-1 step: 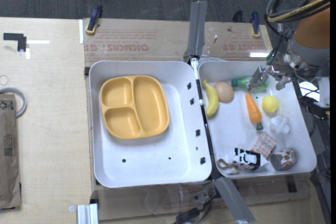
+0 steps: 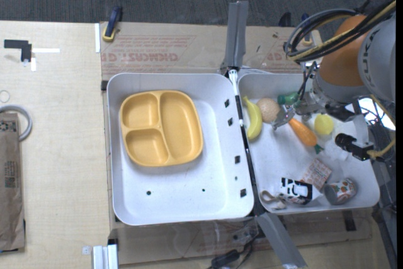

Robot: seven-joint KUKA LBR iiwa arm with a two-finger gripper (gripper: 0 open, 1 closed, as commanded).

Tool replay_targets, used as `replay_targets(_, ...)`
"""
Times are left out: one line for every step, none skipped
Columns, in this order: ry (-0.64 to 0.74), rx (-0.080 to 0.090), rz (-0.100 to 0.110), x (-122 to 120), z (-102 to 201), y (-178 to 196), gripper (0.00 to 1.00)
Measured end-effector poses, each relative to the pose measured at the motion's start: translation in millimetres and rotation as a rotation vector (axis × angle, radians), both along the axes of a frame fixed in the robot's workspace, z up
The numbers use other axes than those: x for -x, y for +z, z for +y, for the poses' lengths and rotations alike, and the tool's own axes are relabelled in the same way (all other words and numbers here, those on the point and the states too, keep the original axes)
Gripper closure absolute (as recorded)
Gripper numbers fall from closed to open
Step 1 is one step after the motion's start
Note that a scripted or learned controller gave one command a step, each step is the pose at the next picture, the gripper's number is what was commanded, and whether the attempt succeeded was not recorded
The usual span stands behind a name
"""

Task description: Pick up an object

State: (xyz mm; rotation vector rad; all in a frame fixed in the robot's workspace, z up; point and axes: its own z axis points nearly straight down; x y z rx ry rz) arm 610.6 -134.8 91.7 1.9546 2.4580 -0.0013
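Observation:
My gripper (image 2: pixel 284 118) hangs low over the upper middle of the right bin (image 2: pixel 272 160), reaching in from the right. Just left of it lies a beige round object (image 2: pixel 268 109), and a yellow banana (image 2: pixel 253 118) rests by the bin's left wall. An orange carrot (image 2: pixel 303 131) lies slanted with its upper end right at the gripper. A yellow lemon (image 2: pixel 323 125) sits to the carrot's right. A green item (image 2: pixel 288 98) peeks out behind the gripper, partly hidden by the wrist.
The left bin (image 2: pixel 179 192) holds a yellow divided plate (image 2: pixel 162 128). Along the right bin's front lie a black-and-white item (image 2: pixel 296 189), a pinkish packet (image 2: pixel 316 172) and a patterned round object (image 2: pixel 340 190). Cables and the orange-banded arm (image 2: pixel 343 53) crowd the upper right.

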Motion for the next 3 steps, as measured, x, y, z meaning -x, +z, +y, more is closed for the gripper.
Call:
replay_targets(-0.010, 0.000, 0.000, 28.9, 9.3, 0.3, 0.00)
replay_targets(-0.016, 0.001, -0.001, 28.7, 7.2, 9.5, 1.00)
replay_targets(0.152, 0.001, 0.000, 54.2, -25.9, 124.3, 1.00)
